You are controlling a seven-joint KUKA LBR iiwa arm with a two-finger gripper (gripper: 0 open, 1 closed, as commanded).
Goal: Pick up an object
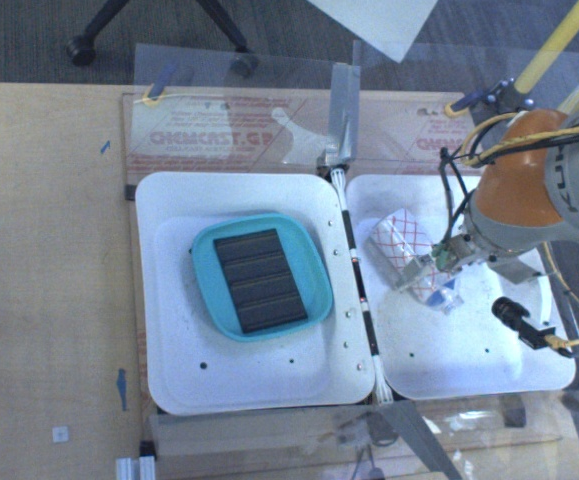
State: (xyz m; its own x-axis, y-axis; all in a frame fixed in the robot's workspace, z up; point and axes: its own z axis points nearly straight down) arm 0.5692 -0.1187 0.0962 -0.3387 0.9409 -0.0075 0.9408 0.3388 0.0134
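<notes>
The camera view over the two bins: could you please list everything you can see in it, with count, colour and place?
White bins: two, side by side on the bench.
Teal tray: one, in the left bin, with a dark ridged block lying on it.
Red-and-white patterned package: one, in the right bin, near its left wall.
Small clear-and-blue item: one, in the right bin, under the gripper; too blurred to identify.
Arm: one, grey and orange, over the right bin.
Gripper: one, low, beside the package.
</notes>
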